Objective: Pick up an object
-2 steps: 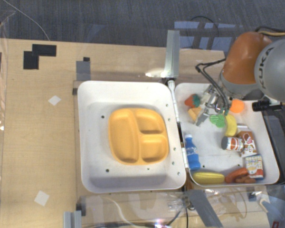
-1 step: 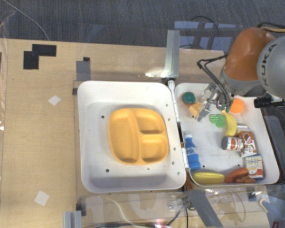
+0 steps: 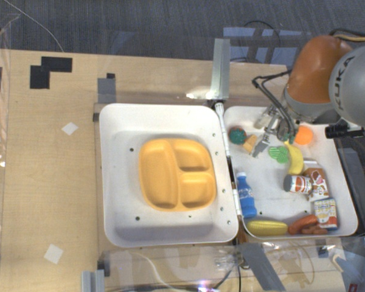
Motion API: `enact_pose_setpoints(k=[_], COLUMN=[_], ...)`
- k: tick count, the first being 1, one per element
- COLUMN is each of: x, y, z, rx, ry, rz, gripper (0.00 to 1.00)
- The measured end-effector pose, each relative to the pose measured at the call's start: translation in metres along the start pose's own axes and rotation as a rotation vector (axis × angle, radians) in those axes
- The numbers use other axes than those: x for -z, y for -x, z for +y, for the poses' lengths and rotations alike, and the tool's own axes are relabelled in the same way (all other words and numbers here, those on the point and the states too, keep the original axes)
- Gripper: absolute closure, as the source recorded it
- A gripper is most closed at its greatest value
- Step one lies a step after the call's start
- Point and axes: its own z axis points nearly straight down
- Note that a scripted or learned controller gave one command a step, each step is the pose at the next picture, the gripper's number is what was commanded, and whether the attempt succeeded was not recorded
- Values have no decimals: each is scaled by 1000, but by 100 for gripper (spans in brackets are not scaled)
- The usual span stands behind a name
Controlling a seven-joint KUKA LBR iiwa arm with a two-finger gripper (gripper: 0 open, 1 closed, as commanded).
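Observation:
My gripper (image 3: 265, 134) hangs over the back left part of the right bin (image 3: 347, 190), open with nothing between its fingers. Just left of it lie a green ball (image 3: 236, 135) and a small tan piece (image 3: 250, 143). Close on its right are a green toy (image 3: 278, 154), a yellow banana (image 3: 296, 159) and an orange ball (image 3: 304, 135). Further forward in the same bin I see a small can (image 3: 298, 184), a blue bottle (image 3: 246, 195), a yellow corn-like piece (image 3: 267, 227), a red sausage (image 3: 304, 224) and a small carton (image 3: 325, 212).
The left bin (image 3: 118, 163) holds a yellow divided plate (image 3: 175, 174). A metal post (image 3: 221, 69) stands behind the wall between the bins. The arm's orange band (image 3: 316, 69) and grey body cover the right bin's back right corner.

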Motion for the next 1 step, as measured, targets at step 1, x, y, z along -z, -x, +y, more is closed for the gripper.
enact_pose_setpoints(k=[1], x=[-14], y=[16], z=[-50], rx=[-98], ry=[-5], rz=[10], gripper=[0])
